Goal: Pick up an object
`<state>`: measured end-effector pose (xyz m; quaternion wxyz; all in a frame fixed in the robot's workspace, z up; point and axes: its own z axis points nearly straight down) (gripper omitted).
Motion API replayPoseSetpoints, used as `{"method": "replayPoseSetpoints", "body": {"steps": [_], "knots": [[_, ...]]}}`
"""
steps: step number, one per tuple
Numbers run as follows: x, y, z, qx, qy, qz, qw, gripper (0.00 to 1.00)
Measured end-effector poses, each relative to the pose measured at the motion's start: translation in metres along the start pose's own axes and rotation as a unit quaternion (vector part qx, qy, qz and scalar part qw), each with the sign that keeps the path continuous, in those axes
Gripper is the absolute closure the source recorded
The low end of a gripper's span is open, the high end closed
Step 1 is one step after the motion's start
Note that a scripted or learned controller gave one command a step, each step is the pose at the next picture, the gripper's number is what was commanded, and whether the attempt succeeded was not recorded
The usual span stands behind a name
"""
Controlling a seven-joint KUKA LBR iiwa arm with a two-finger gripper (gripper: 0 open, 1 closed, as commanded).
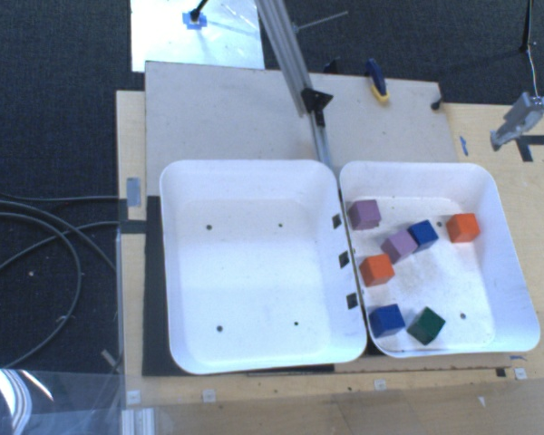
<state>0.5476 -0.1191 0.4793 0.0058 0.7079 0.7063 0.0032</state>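
Coloured blocks, 7 of them, lie scattered in the right bin; we judge them light, stiff and flat-sided, best pinched across 2 opposite faces. We would choose the orange block, which sits apart. Our tool hangs beyond the bin's far right corner, high above the table; whether it is spread we cannot tell.

No text or label can be read.
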Motion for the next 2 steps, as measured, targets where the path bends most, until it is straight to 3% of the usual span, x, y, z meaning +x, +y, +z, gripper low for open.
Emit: {"method": "replayPoseSetpoints", "body": {"steps": [1, 2], "knots": [[-0.034, 0.034, -0.066, 0.000, -0.001, -0.001, 1.0000, 0.00], [-0.088, 0.030, -0.011, 0.007, 0.001, 0.001, 1.0000, 0.00]]}}
